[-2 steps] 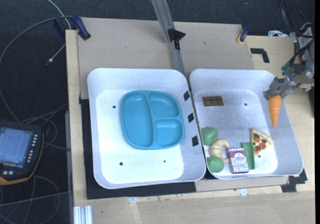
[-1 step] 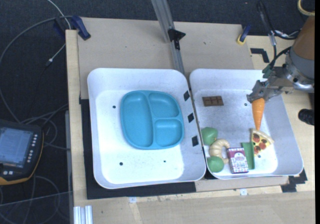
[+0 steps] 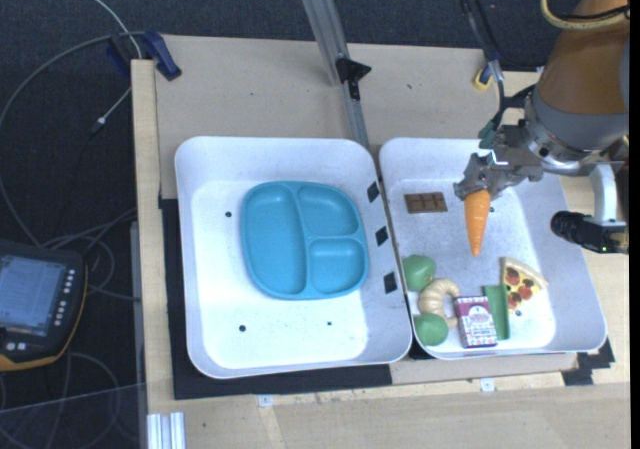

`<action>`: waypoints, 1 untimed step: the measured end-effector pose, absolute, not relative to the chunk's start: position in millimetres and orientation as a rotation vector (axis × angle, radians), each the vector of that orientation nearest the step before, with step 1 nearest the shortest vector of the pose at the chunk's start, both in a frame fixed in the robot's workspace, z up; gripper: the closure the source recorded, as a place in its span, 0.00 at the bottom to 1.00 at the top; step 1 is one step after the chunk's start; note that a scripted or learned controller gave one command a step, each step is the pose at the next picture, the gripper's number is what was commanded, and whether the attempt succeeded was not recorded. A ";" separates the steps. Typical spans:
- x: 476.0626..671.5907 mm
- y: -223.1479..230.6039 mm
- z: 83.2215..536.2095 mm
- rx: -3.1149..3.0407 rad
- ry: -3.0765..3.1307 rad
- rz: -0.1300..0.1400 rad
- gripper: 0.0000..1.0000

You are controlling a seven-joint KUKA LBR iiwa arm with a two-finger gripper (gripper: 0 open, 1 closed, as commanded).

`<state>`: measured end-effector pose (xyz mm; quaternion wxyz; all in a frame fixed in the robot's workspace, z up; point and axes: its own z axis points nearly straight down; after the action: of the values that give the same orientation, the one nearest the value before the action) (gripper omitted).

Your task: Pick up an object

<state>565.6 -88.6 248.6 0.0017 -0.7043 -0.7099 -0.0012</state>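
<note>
My gripper point(image 3: 481, 187) hangs over the right bin point(image 3: 560, 237), shut on the thick top end of an orange carrot point(image 3: 477, 222) that points down toward the bin floor. Whether the carrot's tip touches the floor I cannot tell. A brown chocolate piece point(image 3: 425, 203) lies to the carrot's left. Along the bin's front lie a green vegetable point(image 3: 419, 269), a beige croissant point(image 3: 438, 292), a second green piece point(image 3: 431, 328), a pink box point(image 3: 476, 322) on a green strip point(image 3: 499, 309), and a pizza slice point(image 3: 522, 282).
The left bin point(image 3: 200, 237) holds a blue divided plate point(image 3: 303, 239). A grey metal pole point(image 3: 325, 7) slants across the bench behind the bins. Cables and a handheld console point(image 3: 35, 297) sit off the bench at the left.
</note>
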 end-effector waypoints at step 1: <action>566.8 -40.2 253.3 -2.212 -2.227 -0.003 1.00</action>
<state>566.8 -40.2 253.3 0.0013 -0.7047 -0.7095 -0.0011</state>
